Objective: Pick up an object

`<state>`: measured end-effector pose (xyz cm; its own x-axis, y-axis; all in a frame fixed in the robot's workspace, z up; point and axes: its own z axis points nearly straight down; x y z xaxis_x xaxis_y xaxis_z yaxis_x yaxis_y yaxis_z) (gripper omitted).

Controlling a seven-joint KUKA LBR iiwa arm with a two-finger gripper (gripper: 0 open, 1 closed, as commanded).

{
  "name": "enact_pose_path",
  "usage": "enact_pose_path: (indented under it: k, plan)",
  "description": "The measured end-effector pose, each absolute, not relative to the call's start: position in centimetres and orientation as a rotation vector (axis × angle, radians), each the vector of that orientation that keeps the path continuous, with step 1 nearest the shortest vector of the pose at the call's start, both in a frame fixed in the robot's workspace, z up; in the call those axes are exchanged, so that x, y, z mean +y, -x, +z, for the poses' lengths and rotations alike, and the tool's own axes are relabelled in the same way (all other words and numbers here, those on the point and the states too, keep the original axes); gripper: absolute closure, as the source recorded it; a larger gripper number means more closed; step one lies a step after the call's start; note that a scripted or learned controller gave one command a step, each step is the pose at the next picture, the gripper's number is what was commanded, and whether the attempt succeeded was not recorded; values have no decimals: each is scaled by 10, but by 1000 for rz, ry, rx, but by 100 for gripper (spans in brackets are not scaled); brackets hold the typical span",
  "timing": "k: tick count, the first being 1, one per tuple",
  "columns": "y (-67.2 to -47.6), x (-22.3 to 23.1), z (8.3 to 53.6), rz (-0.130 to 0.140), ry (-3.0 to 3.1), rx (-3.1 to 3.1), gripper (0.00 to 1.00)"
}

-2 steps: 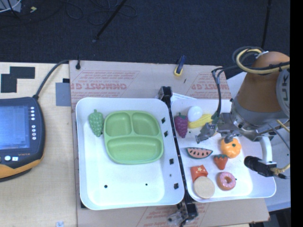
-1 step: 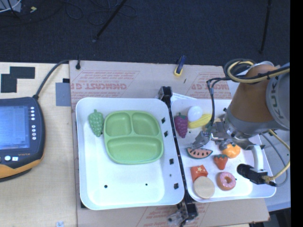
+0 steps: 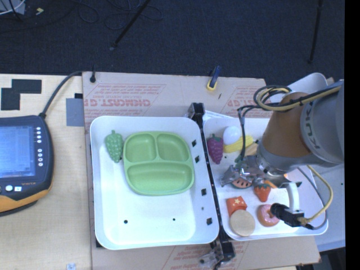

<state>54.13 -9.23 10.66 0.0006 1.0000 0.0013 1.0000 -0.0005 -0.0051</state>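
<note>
Right of centre, the pincer (image 3: 243, 176) sits low among toy foods — open or closed, I cannot tell. The purple grapes (image 3: 215, 149) look light, hard, knobbly — best gripped across the middle.

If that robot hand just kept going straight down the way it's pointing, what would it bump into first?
Most likely the slice-shaped red toy lying right beneath the hand in the right bin, with the strawberry-like toy beside it. Depth is hard to judge from this slanted view.
</note>
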Motion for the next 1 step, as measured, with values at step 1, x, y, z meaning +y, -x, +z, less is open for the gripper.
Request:
enact_pose_path:
  k: [1]
  plan:
    - [-541, -92, 87, 4, 2221, -2218, 0]
